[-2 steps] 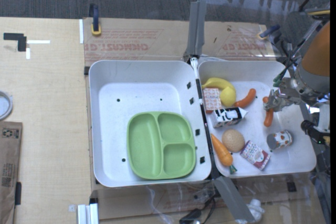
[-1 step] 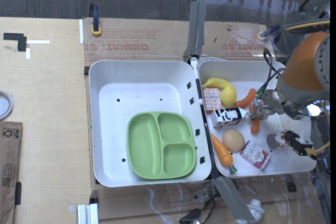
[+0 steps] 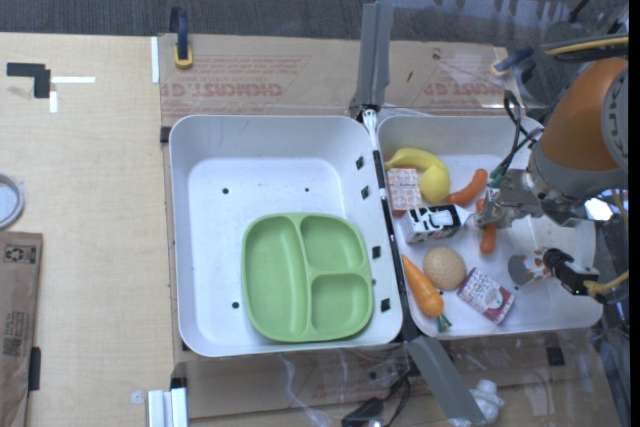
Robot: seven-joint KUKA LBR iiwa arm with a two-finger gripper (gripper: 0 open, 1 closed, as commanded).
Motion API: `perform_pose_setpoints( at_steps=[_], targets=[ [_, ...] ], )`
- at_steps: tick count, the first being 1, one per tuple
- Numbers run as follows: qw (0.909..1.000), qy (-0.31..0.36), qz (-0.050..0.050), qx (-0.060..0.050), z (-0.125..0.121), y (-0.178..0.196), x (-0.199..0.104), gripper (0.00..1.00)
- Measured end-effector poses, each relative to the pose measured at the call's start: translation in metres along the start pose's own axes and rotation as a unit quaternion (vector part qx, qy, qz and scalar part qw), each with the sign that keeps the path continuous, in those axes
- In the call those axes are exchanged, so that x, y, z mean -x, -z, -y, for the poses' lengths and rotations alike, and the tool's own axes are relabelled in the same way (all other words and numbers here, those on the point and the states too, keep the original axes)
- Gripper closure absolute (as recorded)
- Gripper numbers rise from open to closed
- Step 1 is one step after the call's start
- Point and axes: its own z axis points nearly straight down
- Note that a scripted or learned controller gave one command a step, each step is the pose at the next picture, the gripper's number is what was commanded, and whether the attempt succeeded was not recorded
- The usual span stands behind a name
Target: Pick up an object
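Observation:
The right bin (image 3: 560,310) holds a yellow banana (image 3: 412,159), a yellow round fruit (image 3: 435,183), an orange sausage-shaped piece (image 3: 467,187), a red-and-white packet (image 3: 403,190), a black-and-white carton (image 3: 434,221), a tan egg-shaped object (image 3: 444,266), a carrot (image 3: 422,288) and a pink box (image 3: 486,296). My gripper (image 3: 492,213) hangs low over the bin's right middle, right of the carton. A small orange piece (image 3: 487,237) sits directly under it; whether it is held is unclear.
The left bin (image 3: 200,215) holds a green divided plate (image 3: 305,275). A grey divider (image 3: 372,55) rises between the bins at the back. A small grey-and-white item (image 3: 530,267) lies near the right bin's right wall. Cables trail beside the arm.

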Motion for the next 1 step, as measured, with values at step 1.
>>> perform_pose_setpoints(
  at_steps=[1],
  targets=[
    [0.9981,-0.062,0.000,-0.002,-0.0402,0.0916,-0.1291,1.00]
  ],
)
